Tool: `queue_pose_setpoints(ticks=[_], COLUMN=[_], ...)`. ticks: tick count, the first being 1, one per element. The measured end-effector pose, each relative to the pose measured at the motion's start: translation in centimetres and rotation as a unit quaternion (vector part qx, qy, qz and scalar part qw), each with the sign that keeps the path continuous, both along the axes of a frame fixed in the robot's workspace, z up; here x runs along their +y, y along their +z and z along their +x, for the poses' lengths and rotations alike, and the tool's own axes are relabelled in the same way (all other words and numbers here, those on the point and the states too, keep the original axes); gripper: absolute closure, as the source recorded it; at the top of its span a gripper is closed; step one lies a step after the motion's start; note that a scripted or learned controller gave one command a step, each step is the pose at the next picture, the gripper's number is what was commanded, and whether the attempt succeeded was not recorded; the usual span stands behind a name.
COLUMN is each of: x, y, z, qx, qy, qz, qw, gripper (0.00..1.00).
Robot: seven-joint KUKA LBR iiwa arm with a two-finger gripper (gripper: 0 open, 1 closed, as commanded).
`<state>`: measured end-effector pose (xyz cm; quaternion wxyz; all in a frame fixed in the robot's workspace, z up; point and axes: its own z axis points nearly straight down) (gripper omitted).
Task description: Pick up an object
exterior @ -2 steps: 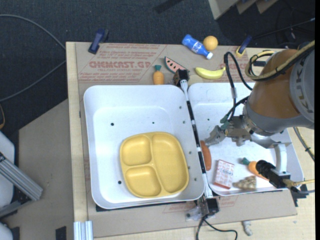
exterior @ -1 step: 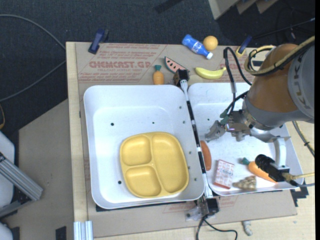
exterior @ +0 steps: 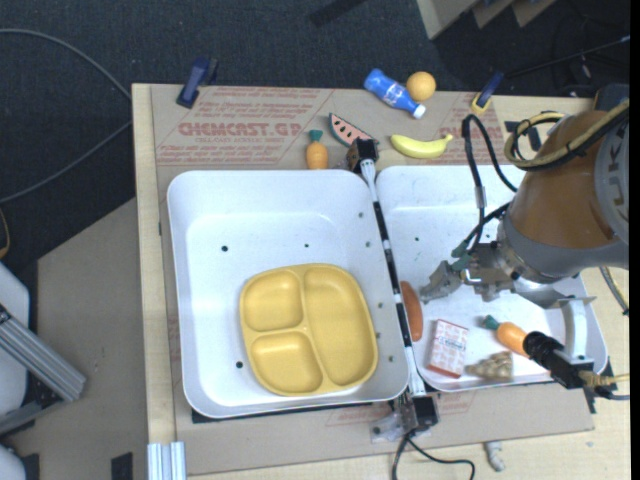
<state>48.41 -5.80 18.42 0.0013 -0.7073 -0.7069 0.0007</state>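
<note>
In the camera view, the arm enters from the right edge of the frame and its gripper (exterior: 455,276) hangs over the right bin (exterior: 430,193), at middle right. Two pale fingers (exterior: 438,286) seem to splay toward the lower left, but the wrist covers their roots, and I cannot tell whether they are apart or together; nothing shows between them.

Just below and left of the gripper lies a hot dog (exterior: 411,310), against the bin's left wall, its long axis running nearly top to bottom of the frame. Near it, lower in the bin, sits a small red-and-white packet (exterior: 448,347), long axis also roughly vertical. A toy carrot (exterior: 510,335) lies to the right, orange body pointing lower right, green tip toward upper left. A brownish lump (exterior: 492,367) below it is too small to identify. The arm hides much of the bin's right half.

The left bin (exterior: 200,208) holds a yellow divided tray (exterior: 308,328) at lower centre.
</note>
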Motion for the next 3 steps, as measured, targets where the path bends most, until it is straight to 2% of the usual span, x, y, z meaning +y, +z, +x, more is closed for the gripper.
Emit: queue_pose_setpoints(ticks=[2,3], x=[1.3,-3.5], y=[0.0,-10.0], z=[3.1,2.5], qx=[-0.002,-0.001], qy=[0.001,0.0], qz=[-0.0008,-0.0009], qw=[1.0,1.0], gripper=[0.0,0.0])
